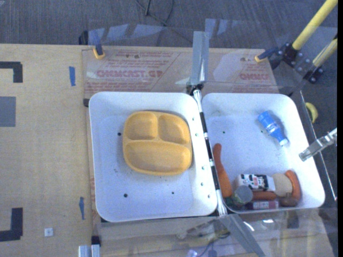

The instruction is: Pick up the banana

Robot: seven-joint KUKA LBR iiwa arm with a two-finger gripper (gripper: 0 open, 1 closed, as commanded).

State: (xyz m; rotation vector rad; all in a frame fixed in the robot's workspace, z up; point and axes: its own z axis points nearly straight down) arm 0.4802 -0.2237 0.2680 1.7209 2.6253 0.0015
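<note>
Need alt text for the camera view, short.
Overhead view of two white bins: the left bin holds a yellow divided tray turned upside down, and the right bin holds a blue bottle, a carrot along its left wall and a cluster of small items at its near edge. No banana is clearly identifiable.

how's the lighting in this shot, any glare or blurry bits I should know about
Camera view: light is bright and even, with a soft shadow along the left bin wall; the white bin floors look slightly washed out; the right bin's bottom items are soft and hard to tell apart; the yellow tray is fairly sharp.
</note>
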